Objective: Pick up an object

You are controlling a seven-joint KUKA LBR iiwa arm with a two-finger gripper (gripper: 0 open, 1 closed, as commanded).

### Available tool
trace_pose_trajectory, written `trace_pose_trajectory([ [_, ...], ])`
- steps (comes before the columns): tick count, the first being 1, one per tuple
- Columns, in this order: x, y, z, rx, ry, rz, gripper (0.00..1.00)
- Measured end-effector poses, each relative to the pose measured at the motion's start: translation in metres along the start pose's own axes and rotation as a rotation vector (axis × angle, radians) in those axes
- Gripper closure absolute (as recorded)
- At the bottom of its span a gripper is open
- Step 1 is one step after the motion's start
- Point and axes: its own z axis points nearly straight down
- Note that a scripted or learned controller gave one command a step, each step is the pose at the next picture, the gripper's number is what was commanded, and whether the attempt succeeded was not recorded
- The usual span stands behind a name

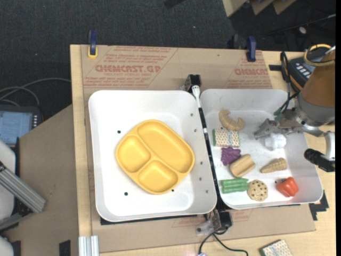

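The right bin [266, 97] holds several toy foods. Among them are a tan croissant [232, 120], a waffle square [226, 138], purple grapes [230, 155], a bread roll [241, 165] and a green vegetable [233, 185]. A cookie [257, 190], a red pepper [287, 186], a cone [274, 166] and a small white object [275, 141] lie there too. My gripper [268, 129] hangs low in the right bin's upper right part, just above and left of the white object. Nothing is visibly held.
The left bin [106, 116] holds a yellow divided plate [154, 156]. A black divider strip [201, 127] runs between the bins. The arm's orange band [322, 87] and grey wrist cover the right bin's far right corner. Blue clamps [251, 55] pin the cardboard at the back.
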Motion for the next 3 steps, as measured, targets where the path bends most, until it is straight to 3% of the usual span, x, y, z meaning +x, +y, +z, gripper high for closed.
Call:
trace_pose_trajectory([
  [1,-0.002,0.002,-0.010,-0.004,-0.007,0.000,1.00],
  [2,0.000,0.002,-0.009,-0.002,-0.003,-0.002,0.00],
  [3,0.000,-0.062,0.001,0.003,0.001,0.001,0.00],
])
